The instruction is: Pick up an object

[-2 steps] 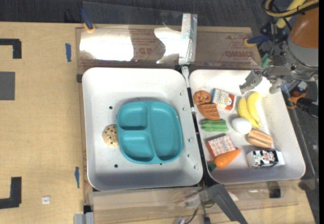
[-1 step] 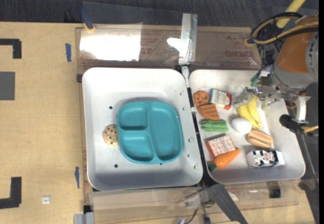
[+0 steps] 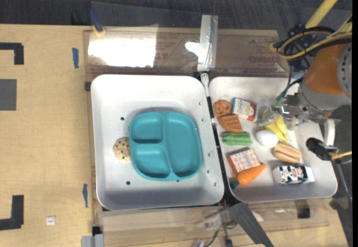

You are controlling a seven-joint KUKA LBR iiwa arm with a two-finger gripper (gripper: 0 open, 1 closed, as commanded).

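Nearest the camera, along the front of the right bin (image 3: 327, 189), lie a carrot (image 3: 250, 175) and a black-and-white carton (image 3: 292, 174). Just behind them sit a red-patterned packet (image 3: 243, 158) and a hot dog bun (image 3: 287, 153). Further back come a green pea pod (image 3: 237, 139), a white egg (image 3: 266, 138) and a yellow banana (image 3: 279, 128), the egg touching the banana. Beyond these lie an orange bread slice (image 3: 230, 123), an orange pretzel (image 3: 221, 108) and a small carton (image 3: 244, 109).

In the left bin (image 3: 112, 95), a teal divided tray (image 3: 166, 145) rests with a cookie (image 3: 122, 149) just beside its left edge.

The end effector (image 3: 284, 110) hangs over the right bin's far right part, near the banana; whether its fingers are open cannot be told, and no object is seen between them.

At the far side of the worktop (image 3: 39, 145), clear plastic sheets (image 3: 151, 44) stand behind both bins.
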